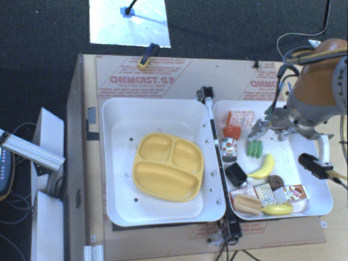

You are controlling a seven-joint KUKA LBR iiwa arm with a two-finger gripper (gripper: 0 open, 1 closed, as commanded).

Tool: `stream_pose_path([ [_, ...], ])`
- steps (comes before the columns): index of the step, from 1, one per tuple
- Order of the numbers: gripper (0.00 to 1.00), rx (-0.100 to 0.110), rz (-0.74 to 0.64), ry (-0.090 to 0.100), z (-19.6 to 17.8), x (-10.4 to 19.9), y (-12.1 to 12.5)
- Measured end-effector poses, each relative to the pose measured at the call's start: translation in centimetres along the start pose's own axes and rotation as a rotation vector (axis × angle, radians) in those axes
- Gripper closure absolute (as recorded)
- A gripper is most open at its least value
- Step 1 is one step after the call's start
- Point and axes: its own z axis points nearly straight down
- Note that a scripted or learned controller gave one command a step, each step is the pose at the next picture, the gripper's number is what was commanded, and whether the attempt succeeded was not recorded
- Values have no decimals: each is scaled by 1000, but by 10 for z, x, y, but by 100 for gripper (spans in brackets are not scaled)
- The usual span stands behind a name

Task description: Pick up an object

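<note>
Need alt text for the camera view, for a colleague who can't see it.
The gripper hangs over the right bin, above green toy food among a banana and other small items. The left bin holds a yellow divided plate.

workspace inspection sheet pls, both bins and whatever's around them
surface: brown printed board under two white bins, left bin and right bin.
job's things: right bin holds a banana, green item, red item, small can, black block, hot dog bun, second yellow fruit, brown round item and small printed packets.
clutter: yellow divided plate lies in the left bin.
grippers: gripper hangs above the right bin near the green item; finger state cannot be told.
cables: cables loop by the arm; more wires at the far left.
surroundings: dark carpet, pale sheet beyond the board.
</note>
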Motion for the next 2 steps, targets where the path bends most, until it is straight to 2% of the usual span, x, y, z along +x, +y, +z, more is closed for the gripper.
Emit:
stream_pose_path([
  [1,0,0,2,0,104,-12,9],
  [2,100,-2,1,1,94,-12,10],
])
